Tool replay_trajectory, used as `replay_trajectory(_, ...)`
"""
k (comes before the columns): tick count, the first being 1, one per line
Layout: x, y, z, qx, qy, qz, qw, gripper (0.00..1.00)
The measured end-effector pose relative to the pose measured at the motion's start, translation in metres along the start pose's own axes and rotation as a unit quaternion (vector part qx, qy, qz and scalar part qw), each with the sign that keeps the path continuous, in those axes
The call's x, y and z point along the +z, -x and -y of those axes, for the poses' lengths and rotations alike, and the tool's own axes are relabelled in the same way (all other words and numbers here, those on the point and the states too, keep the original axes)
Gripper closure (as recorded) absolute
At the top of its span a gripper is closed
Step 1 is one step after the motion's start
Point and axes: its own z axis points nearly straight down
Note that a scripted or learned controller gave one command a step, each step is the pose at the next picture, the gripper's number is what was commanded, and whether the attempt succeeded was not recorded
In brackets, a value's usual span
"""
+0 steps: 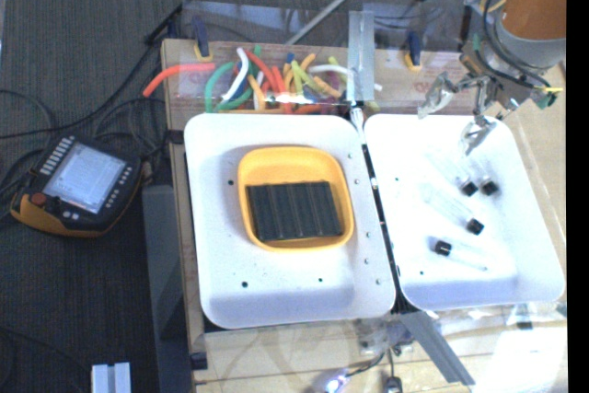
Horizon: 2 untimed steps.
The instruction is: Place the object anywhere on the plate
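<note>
On the floor at the far left, around nine o'clock of the bench, lies a handheld control pendant point(81, 187) with a grey screen and an orange-yellow rim. Next comes the left bin point(281, 290), white and shallow. A yellow plate point(294, 166) with rounded corners sits in its middle, carrying a dark ribbed insert point(293, 209). At twelve o'clock of this bin, along the back rail, lies a tangle of coloured tubes point(267, 80) in orange, green, white and yellow.

The right bin point(515, 285) touches the left one along a shared edge. In it lie several clear tubes with black caps, hard to see against the white: a pair of capped tubes point(479, 187) just right of centre, another tube point(456, 209) slanting toward four o'clock to its cap, and a fourth tube point(453, 250) near five o'clock with its cap at its left end.

The gripper point(458, 117) hangs over the right bin's twelve o'clock rim, its two fingers point(434, 97) spread wide with nothing between them, well apart from the plate.
</note>
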Motion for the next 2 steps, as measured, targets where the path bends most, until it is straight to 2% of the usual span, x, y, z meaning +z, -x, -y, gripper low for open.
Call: replay_trajectory(2, -0.0012, -0.0031, 0.0059, -0.058, 0.0, 0.0, 0.9983, 0.0)
